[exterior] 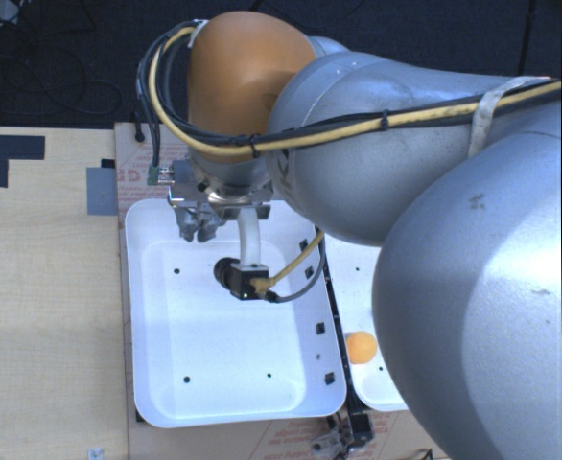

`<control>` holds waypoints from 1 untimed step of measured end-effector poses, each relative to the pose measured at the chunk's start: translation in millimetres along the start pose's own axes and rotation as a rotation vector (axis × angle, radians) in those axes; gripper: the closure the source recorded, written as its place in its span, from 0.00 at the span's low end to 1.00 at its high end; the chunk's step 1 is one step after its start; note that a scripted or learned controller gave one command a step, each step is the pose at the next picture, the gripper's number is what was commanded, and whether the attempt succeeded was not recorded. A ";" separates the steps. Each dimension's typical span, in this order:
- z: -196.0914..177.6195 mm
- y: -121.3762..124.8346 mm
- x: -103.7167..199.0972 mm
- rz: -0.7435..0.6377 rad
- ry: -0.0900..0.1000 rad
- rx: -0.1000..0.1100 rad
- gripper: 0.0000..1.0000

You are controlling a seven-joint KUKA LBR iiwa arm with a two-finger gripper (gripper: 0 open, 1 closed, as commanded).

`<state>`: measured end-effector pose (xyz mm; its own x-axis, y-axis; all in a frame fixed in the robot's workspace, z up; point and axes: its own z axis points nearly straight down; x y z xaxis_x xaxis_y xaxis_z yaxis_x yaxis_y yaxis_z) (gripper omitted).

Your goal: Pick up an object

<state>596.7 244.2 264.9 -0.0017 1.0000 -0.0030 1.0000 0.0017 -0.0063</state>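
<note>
A small orange ball (361, 348) lies in the right bin (381, 394), close to its left wall and partly under the arm. My gripper (198, 226) hangs over the far left part of the left bin (225, 357), well away from the ball. I see nothing held in it. The big grey arm covers most of the right bin.
The arm's orange band (243, 65) and grey body fill the top and right of the view. A pale wooden bench top (41, 295) lies left of the bins, with dark patches (99, 188) near its far edge.
</note>
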 end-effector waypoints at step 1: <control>-20.9 44.3 -0.5 -0.002 0.002 -0.006 1.00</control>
<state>641.2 243.9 285.6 -0.0035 1.0000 -0.0007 1.0000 0.0035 0.0001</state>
